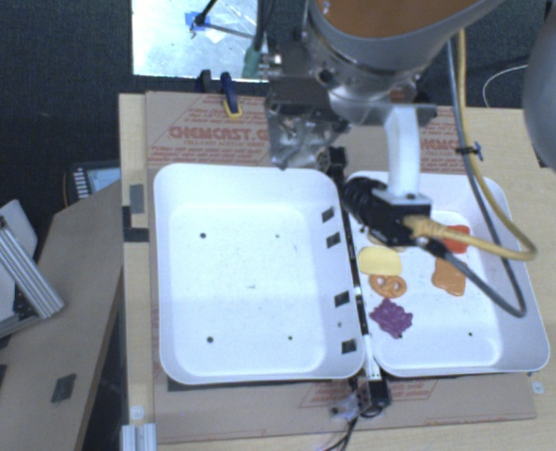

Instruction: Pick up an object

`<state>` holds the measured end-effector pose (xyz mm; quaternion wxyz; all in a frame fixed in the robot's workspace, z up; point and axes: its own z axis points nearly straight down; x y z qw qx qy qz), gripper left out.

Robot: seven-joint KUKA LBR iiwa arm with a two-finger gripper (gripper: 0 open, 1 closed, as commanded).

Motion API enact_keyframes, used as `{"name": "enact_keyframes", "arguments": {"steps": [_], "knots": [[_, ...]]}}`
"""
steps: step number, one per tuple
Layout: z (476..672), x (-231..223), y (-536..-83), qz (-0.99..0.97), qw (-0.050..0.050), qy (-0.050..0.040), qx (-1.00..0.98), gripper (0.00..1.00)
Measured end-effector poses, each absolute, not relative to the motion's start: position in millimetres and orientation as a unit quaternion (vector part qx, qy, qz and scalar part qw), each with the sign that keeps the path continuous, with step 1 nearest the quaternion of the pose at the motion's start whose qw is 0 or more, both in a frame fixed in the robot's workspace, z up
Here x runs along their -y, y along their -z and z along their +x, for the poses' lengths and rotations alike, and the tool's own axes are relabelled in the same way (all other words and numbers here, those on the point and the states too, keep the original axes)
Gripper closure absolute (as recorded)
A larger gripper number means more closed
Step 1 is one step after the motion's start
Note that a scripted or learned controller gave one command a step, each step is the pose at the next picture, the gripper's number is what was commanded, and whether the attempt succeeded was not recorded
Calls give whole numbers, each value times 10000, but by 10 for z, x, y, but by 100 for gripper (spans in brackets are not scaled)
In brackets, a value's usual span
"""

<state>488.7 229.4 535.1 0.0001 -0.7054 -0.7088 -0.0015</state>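
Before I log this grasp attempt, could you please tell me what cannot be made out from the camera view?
- Gripper: blurred, at the far rim between the bins; its state cannot be told.
- Red object: partly covered by the yellow cable; its shape is unclear.
- Yellow object: its far edge is hidden under the black fitting.
- Right bin: its far part is hidden by the arm.
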Motion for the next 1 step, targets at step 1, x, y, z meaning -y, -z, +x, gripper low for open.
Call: {"name": "enact_keyframes", "arguments": {"steps": [1], "knots": [[4887, -2286, -5350, -7056, 0, 11, 7086, 0]]}}
